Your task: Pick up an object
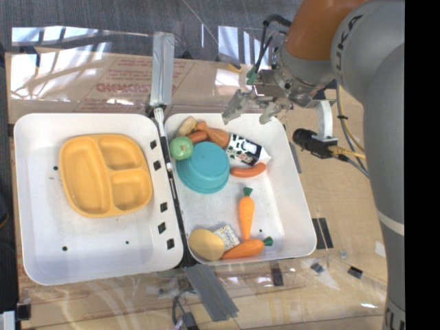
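Claw [249,111] spread open and bare over right bin's [292,205] far rim, carrot [246,212] upright, leaves farward

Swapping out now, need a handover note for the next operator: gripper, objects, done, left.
Gripper: open, holding nothing, above the far rim of the right bin.
Right bin: teal bowl, green apple, sausage, two carrots, potato.
Left bin: yellow divided tray.
Done: nothing picked.
Left: descend, grasp one object, lift.
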